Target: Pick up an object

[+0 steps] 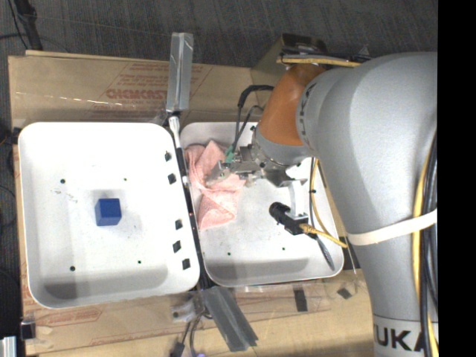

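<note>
two shallow white bins sit side by side on the table (89, 88), which is covered with brown cardboard. the left bin (44, 274) holds a small blue cube (108, 211), resting on the bin floor a little left of the middle, well apart from the walls. the right bin (260, 270) holds a crumpled pink cloth (216, 199) bunched against its left wall, just beside the divider where the two bins meet.

the grey arm (379, 140) comes in from the right and bends down over the right bin, its orange band (282, 114) above the wrist. the claw (227, 166) is low over the upper part of the pink cloth, at or touching the fabric; whether its fingers are open or closed on the cloth cannot be told from here, since the tips blend into the folds.

a black cable fitting (286, 218) with a yellow lead hangs over the right half of the right bin, apart from the cloth
</note>
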You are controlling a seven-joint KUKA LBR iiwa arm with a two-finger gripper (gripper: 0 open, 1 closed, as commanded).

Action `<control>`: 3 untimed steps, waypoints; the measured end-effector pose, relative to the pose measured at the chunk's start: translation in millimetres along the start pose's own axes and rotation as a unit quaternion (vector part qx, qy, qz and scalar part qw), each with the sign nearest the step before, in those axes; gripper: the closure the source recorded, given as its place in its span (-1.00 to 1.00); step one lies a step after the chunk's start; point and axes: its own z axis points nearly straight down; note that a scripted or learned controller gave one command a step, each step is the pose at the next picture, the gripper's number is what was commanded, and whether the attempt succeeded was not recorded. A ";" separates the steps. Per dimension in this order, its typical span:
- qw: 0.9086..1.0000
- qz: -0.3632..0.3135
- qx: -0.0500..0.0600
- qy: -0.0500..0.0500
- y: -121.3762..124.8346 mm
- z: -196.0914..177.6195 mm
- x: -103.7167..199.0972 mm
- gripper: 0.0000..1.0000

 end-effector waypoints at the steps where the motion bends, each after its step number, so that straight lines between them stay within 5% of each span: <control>1: 1.000 0.004 0.001 0.000 40.4 -0.3 -31.3 -1.00; 2: 0.997 -0.072 0.001 0.000 -15.1 0.4 2.2 -1.00; 3: 0.999 -0.036 0.000 0.000 -7.9 -100.3 28.6 -1.00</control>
